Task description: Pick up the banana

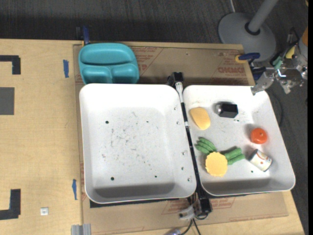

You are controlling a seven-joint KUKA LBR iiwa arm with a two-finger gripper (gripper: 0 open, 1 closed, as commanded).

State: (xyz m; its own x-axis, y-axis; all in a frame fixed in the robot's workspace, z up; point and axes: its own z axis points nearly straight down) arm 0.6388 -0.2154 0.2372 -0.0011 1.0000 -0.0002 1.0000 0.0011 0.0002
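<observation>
Resting in right bin: banana

A yellow banana, short and plump, lies flat in the right bin, in its upper left part near the wall shared with the left bin. Its rounded length runs roughly up and down the view. Nothing touches it.
</observation>
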